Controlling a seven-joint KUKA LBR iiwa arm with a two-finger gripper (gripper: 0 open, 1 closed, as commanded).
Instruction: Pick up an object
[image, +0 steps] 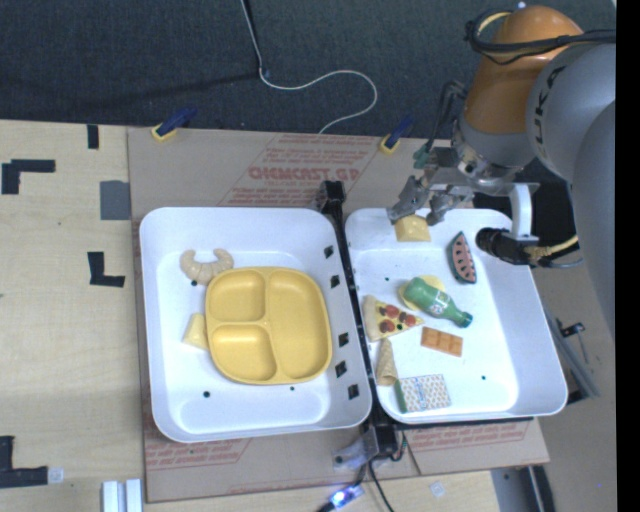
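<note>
My gripper (421, 212) hangs over the far left corner of the right bin (530, 340), its fingers spread open. Just below the fingertips lies a small pale yellow lump of toy food (412, 229), close to the fingers but not between them. Further into the right bin lie a watermelon slice (461, 257), a green bottle (436, 301) with a yellow piece behind it, a pizza slice (388, 319), an orange cracker (441, 342), a tan wedge (386, 365) and a patterned card (423, 392).
The left bin (165, 390) holds a yellow divided plate (268, 325), a croissant (205, 263) and a pale wedge (194, 329). The arm's grey body and orange band fill the upper right. A black divider ridge (347, 300) runs between the bins.
</note>
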